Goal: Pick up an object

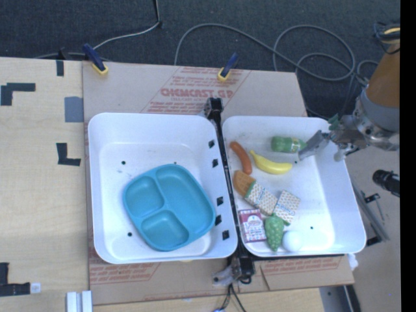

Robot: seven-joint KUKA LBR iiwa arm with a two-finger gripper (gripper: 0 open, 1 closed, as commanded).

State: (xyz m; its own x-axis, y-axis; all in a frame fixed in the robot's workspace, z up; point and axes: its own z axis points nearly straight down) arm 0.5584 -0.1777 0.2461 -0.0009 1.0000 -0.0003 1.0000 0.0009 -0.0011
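Where the grey arm (380, 103) reaches in from the right, its claw (325, 145) hangs over the far right part of the right bin (338, 200), and two dark fingers can be made out, one slanting down toward the left (311, 145) and one shorter to its right (340, 153), standing apart with nothing between them. The left fingertip sits just beside a small green object (285, 143), though whether it touches cannot be told. That green thing is stubby and rounded, lying on the bin floor at the far side, with a yellow banana (272, 165) curved just nearer and an orange-red sausage (241, 157) to the left. Closer to the near edge lie an orange piece (243, 182), two checked packets (262, 197) (286, 205), a red-and-white card (252, 224), a knobbly green piece (274, 231) and a white ball (294, 241); the ball blends into the white floor and its outline is faint. A blue divided plate (169, 205) rests in the left bin (107, 174). Both bins stand on a cardboard sheet (188, 93) on the surface. The arm's upper part is cut off at the right edge.
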